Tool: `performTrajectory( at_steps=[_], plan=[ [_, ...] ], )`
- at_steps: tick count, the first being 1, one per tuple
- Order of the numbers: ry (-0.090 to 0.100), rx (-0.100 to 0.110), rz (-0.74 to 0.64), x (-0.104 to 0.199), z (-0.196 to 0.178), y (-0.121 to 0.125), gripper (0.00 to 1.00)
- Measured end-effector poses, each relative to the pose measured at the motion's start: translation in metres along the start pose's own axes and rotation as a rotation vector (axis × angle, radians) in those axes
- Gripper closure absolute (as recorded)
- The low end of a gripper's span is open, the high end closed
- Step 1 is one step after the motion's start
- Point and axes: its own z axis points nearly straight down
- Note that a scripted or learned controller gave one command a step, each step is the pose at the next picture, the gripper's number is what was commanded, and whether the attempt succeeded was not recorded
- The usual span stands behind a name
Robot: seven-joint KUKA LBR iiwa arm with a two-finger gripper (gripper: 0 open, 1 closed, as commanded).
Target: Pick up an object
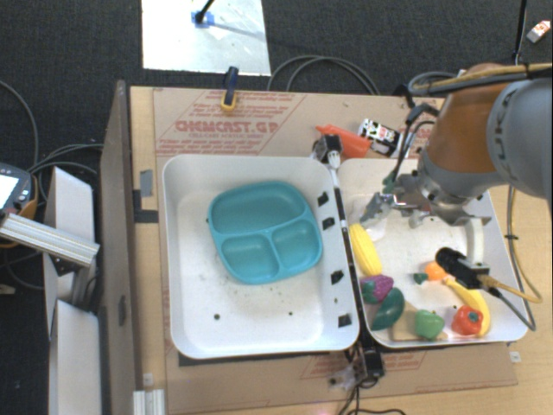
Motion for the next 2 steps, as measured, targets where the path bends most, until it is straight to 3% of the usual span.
performTrajectory(
  at_steps=[2],
  plan=[
    [0.000, 0.000, 0.002, 0.0034, 0.0001, -0.0070, 0.00]
  ],
)
